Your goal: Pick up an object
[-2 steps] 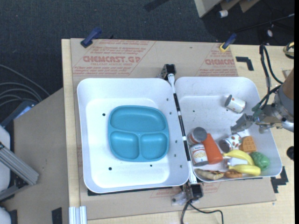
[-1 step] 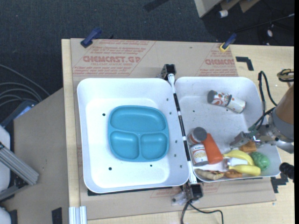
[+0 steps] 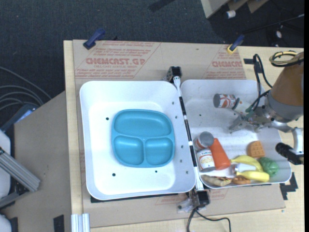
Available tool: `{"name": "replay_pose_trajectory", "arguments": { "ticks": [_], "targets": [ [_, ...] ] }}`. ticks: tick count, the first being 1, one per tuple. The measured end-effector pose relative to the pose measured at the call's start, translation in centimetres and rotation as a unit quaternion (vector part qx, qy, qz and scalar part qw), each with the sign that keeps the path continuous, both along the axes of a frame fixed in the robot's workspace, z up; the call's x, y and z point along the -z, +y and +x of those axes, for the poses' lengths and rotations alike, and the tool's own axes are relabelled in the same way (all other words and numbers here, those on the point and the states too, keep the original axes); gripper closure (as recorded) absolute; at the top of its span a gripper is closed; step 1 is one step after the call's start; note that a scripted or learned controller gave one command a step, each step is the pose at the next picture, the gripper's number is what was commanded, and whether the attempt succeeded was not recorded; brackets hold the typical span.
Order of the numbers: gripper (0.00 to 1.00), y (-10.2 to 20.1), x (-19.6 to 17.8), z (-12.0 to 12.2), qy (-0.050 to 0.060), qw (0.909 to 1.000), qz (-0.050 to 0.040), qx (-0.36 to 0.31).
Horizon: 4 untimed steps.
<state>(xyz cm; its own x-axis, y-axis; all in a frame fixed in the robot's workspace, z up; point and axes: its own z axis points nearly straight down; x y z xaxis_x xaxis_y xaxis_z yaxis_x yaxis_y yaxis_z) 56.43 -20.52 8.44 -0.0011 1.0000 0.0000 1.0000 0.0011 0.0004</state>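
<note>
The can (image 3: 225, 101) nearest the claw lies on its side at the far end of the right bin (image 3: 193, 92); it is small, with a red-and-white label whose print is too small to read and a pale metal end facing right. It lies apart from the other things.

The claw (image 3: 245, 123) hangs low over the middle of the right bin, just near and right of the can, on the grey arm with its orange band (image 3: 289, 88) coming in from the right. Its thin grey fingers (image 3: 236, 125) look spread and angled toward the bin floor, but how far open they are I cannot tell, and nothing can be seen between them.

Along the near side of the right bin sits a cluster: a second can (image 3: 205, 158) with a white and red label standing by the left wall, a grey round lid or tin (image 3: 205, 139) just beyond it, an orange carrot-like piece (image 3: 220, 153) leaning beside them, a yellow banana (image 3: 251, 164), a green piece (image 3: 269, 167), an orange waffle-like block (image 3: 256, 149) and a brown flat item (image 3: 217, 181) at the near edge.

The left bin (image 3: 96, 144) holds a blue divided plate (image 3: 143, 137) with three compartments.

The brown board (image 3: 77, 81) under the bins bears red printing reading "CHEMCAST GP", seen twice at the far side. A blue clamp (image 3: 93, 38) grips its far left corner.
</note>
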Motion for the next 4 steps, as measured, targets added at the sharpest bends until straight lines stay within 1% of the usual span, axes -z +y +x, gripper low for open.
{"name": "replay_pose_trajectory", "arguments": {
  "ticks": [1,2,3,4],
  "targets": [
    [0.0,-1.2,0.0,5.7,0.001,1.0,0.0057,-0.002],
    [0.0,-0.6,0.4,9.2,0.024,0.9997,0.0038,-0.004],
    [0.0,4.1,0.4,9.5,0.017,0.9999,0.0012,-0.001],
    [0.0,7.4,0.3,9.5,0.018,0.9998,-0.0004,0.0]
  ]
}}
